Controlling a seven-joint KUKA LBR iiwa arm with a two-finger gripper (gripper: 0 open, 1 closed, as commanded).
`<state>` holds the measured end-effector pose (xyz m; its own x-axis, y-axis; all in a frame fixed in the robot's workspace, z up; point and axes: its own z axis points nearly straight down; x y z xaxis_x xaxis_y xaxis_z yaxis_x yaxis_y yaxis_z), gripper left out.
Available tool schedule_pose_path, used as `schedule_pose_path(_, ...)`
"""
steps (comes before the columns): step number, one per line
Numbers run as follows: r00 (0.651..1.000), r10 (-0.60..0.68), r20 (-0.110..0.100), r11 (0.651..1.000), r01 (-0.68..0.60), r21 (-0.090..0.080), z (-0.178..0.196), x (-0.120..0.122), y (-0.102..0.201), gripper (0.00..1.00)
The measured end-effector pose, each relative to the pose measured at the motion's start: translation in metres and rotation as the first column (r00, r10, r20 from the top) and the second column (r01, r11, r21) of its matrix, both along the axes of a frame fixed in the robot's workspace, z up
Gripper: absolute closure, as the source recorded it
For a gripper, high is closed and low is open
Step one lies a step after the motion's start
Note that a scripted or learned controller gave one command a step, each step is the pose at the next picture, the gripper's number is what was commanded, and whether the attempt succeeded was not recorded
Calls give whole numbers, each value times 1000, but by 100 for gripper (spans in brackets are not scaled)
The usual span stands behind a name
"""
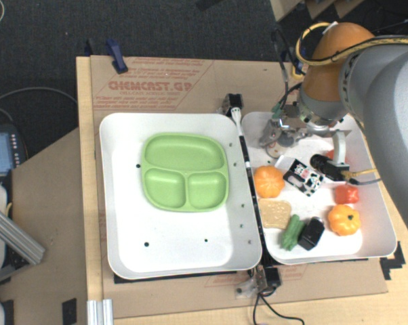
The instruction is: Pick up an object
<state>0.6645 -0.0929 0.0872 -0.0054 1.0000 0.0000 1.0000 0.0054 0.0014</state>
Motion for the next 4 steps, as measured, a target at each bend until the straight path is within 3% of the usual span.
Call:
schedule_pose_path(1,1000,6,13,1000,-6,4,106,5,119,100)
schedule_pose_path(2,1000,-4,-6,1000,4,1,98,-30,127,100)
schedule_pose_path(3,1000,-1,2,1000,1,2,168,-69,169,100)
schedule_pose_path(4,1000,4,-9,1000,-4,3,138,-122,249,100)
